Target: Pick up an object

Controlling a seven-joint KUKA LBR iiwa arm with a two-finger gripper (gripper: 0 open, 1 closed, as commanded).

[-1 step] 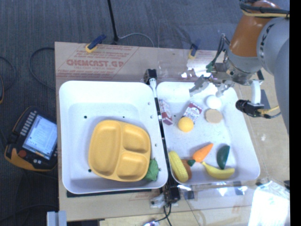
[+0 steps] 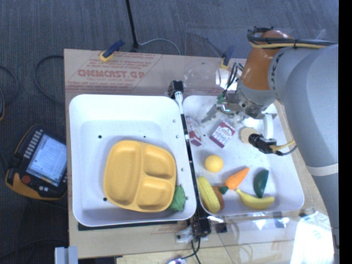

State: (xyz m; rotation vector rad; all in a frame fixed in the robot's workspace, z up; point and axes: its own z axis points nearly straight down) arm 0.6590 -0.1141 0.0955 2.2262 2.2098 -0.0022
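The gripper (image 2: pixel 215 112) hangs over the far end of the right bin (image 2: pixel 290 172), close to the wall the two bins share; it is too small and blurred here to tell whether it is spread wide, drawn narrow, or closed on anything. Nothing can be seen held in it. Just beside it toward the near side lies a red-and-white packet (image 2: pixel 223 134), and a smaller packet (image 2: pixel 193 134) rests against the dividing wall.

Further toward the near end sit a yellow lemon (image 2: pixel 214 163), an orange carrot (image 2: pixel 238 177) lying at a slant, and a dark green vegetable (image 2: pixel 260 181) just right of the carrot. A corn cob (image 2: pixel 209 194) lies near the bin's near-left corner, and a banana (image 2: pixel 256 200) lies just below the carrot and green vegetable.

The grey arm (image 2: pixel 308 87) with its orange band (image 2: pixel 258 70) reaches in from the right over that bin's far-right corner.

In the left bin (image 2: pixel 88 114) a yellow divided plate (image 2: pixel 140 175) sits toward the near side, with a green leafy piece (image 2: pixel 179 198) tucked at its right edge.

Both bins stand on a brown board (image 2: pixel 110 73) printed with red lettering, and a handheld pendant (image 2: pixel 41 161) lies on the carpet to the left
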